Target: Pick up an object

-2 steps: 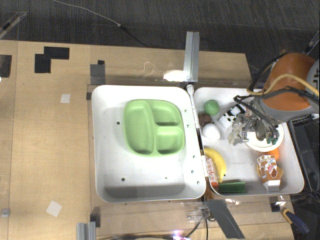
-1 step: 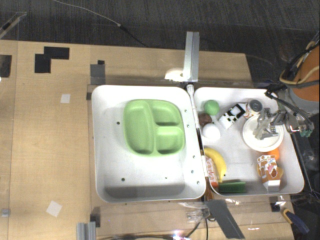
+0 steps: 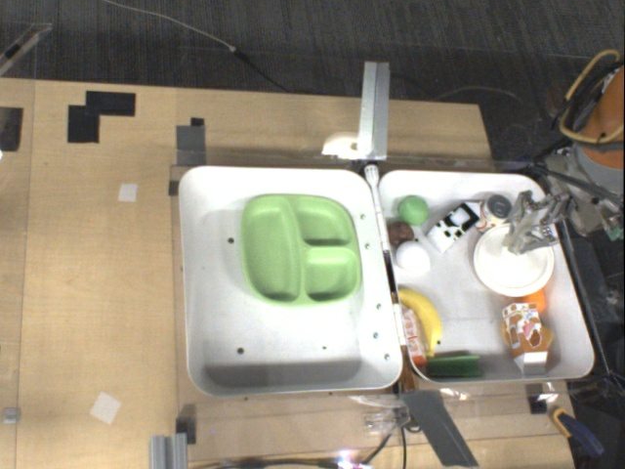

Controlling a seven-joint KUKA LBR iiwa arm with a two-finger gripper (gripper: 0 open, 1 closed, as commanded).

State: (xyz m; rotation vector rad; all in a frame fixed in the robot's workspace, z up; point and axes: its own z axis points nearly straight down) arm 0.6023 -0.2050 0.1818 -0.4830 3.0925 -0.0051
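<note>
Pale green divided tray (image 3: 298, 247) in a white bin (image 3: 210, 291). In the other white bin (image 3: 576, 345): green ball (image 3: 413, 209), white ball (image 3: 413, 258), yellow banana (image 3: 425, 317), dark green cucumber (image 3: 453, 364), orange-and-white carton (image 3: 526, 332), white plate (image 3: 513, 267), black-and-white checked block (image 3: 454, 225).

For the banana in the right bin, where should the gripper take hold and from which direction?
Grip the banana across its middle, coming straight down. It lies flat, curving along the right bin's left wall, so fingers should probably close across its narrow width. A red packet lies tight against its left, leaving little room there. The gripper hovers over the white plate.
</note>
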